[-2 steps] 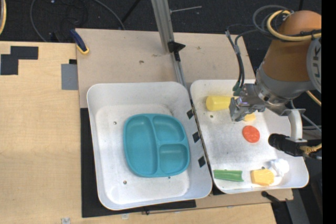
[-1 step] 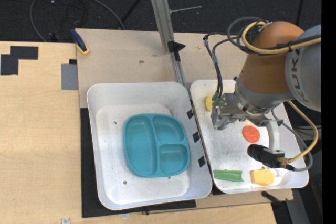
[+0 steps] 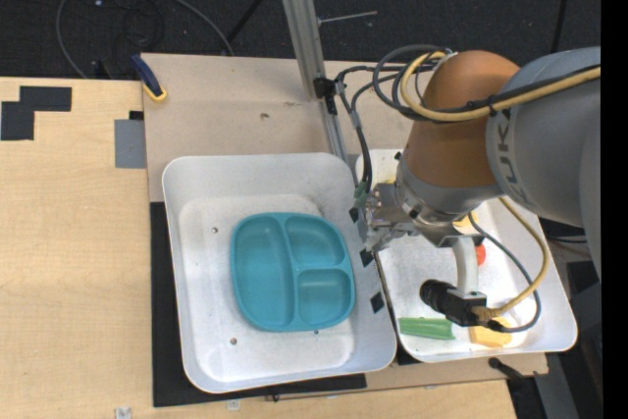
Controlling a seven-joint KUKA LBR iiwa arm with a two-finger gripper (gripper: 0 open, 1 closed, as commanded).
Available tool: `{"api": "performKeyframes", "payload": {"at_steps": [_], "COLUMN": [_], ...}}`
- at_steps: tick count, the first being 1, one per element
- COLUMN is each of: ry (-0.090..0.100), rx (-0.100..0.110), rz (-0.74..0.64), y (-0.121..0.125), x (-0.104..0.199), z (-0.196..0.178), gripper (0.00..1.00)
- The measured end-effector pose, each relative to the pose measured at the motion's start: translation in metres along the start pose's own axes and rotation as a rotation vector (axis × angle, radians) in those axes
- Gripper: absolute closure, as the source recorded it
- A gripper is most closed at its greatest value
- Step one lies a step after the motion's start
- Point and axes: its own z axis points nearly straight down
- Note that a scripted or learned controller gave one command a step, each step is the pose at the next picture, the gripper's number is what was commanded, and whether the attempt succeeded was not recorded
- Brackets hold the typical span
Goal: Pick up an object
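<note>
In the right bin [image 3: 549,309], a green oblong object [image 3: 427,328] lies near the front edge. A yellow object [image 3: 488,337] sits just to its right, and a small red object [image 3: 480,253] peeks out behind the arm. My gripper [image 3: 378,233] hangs under the orange wrist band, low over the right bin's left side, close to the wall between the bins. The wrist hides most of it, and nothing is visibly held. A teal divided plate [image 3: 292,270] lies in the middle of the left bin [image 3: 196,211].
A slanted aluminium post [image 3: 306,44] rises behind the bins, with cables looping from it to the wrist. The bulky arm covers much of the right bin's back half. A wooden bench surface [image 3: 69,250] extends to the left.
</note>
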Motion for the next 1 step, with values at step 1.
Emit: {"api": "performKeyframes", "payload": {"at_steps": [1], "ry": [-0.001], "rx": [0.001], "rz": [0.001], "y": [-0.0115], "x": [0.0452], "z": [0.0095], "gripper": [1.00]}}
